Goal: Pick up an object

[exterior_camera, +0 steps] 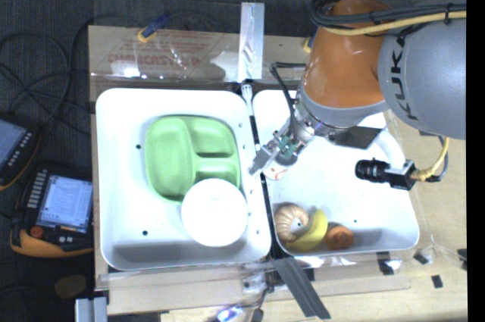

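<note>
A yellow banana [314,231], a tan shell-like object [289,220] and an orange piece [340,238] cluster at the right bin's [394,226] near edge, near the claw [274,159] but apart from it. The arm [364,63] slants in from the right, its claw low by the divider; whether it is spread or closed I cannot tell.

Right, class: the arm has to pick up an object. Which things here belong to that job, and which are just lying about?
Job:
gripper
right bin
shell-like object
yellow banana-shaped toy
small orange object

Lying about:
left bin
green divided tray
white round plate
handheld screen
</note>
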